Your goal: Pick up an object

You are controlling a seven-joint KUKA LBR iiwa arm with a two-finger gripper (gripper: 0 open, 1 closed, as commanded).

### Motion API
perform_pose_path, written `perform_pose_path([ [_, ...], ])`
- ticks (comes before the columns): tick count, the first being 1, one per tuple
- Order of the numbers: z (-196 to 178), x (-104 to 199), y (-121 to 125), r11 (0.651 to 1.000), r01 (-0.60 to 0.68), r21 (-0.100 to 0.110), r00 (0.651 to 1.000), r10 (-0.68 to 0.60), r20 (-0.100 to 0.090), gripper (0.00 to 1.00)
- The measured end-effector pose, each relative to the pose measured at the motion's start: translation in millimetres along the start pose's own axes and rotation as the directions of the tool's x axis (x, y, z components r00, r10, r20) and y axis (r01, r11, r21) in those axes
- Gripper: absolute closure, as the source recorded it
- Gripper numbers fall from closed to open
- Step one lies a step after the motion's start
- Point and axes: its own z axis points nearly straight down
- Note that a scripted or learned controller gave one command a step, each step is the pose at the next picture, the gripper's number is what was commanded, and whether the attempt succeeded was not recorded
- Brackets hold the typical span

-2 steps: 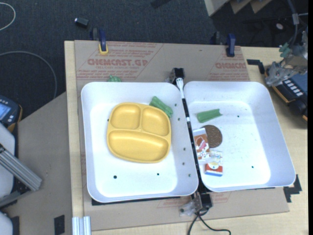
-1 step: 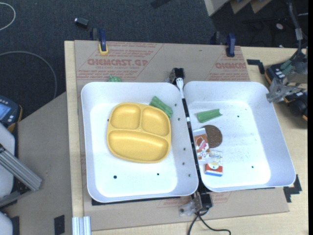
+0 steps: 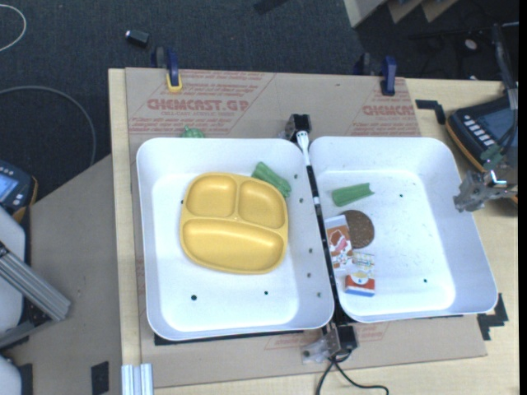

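The left bin (image 3: 165,245) holds a yellow divided plate (image 3: 235,223) with a small green piece (image 3: 272,178) at its far right corner. The right bin (image 3: 428,220) contains a green strip (image 3: 352,193), a brown round disc (image 3: 360,229), an orange-and-white packet (image 3: 338,245) and a second small packet (image 3: 360,280), all in its left half. My gripper (image 3: 476,194) appears as a grey metal shape just past the right bin's right rim, away from every object. Nothing is seen in its grasp.
A black divider strip (image 3: 313,196) runs between the two bins. A small green scrap (image 3: 193,133) lies on the cardboard behind the left bin. Blue clamps (image 3: 172,68) (image 3: 388,76) hold the board's far edge. A dark device (image 3: 486,130) sits at the far right.
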Motion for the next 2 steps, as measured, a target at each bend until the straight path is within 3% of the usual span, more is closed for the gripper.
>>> perform_pose_path([
  [1, 93, 85, 2, 1.0, 0.008, 0.009, 1.0, -0.008, -0.002, 1.0],
  [2, 112, 143, 3, 1.0, 0.006, 0.004, 1.0, -0.006, -0.001, 1.0],
])
